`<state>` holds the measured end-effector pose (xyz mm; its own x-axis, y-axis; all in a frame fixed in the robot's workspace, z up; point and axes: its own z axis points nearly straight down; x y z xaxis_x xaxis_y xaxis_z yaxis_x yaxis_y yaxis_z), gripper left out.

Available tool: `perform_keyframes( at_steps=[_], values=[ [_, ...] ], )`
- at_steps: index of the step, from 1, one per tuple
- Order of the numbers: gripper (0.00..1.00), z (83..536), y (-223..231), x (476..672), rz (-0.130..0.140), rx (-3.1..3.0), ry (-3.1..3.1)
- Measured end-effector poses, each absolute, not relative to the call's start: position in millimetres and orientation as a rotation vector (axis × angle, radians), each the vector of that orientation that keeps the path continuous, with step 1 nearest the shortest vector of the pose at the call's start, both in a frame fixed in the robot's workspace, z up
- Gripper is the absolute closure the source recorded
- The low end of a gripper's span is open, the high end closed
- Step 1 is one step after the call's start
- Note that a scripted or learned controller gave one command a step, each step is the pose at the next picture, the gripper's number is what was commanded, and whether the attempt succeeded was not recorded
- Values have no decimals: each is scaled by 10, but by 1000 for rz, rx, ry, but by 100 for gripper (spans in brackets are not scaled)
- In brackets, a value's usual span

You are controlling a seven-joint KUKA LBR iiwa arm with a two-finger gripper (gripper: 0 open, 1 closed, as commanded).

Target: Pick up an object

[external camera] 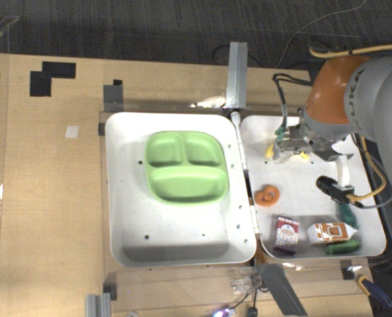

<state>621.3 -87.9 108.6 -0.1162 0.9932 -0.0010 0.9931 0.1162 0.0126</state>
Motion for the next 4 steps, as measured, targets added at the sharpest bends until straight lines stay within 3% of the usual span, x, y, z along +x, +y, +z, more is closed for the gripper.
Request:
perform_keyframes(
  at_steps=[1,2,3,4],
  values=[
    [0,1086,-879,6213,14,2082,2340],
    [0,889,-1306,6502,-5,1913,2497],
    [100,987,-1278,6492,-7,1916,2508],
    [100,1870,-227,6134,8,1867,2519]
  ],
)
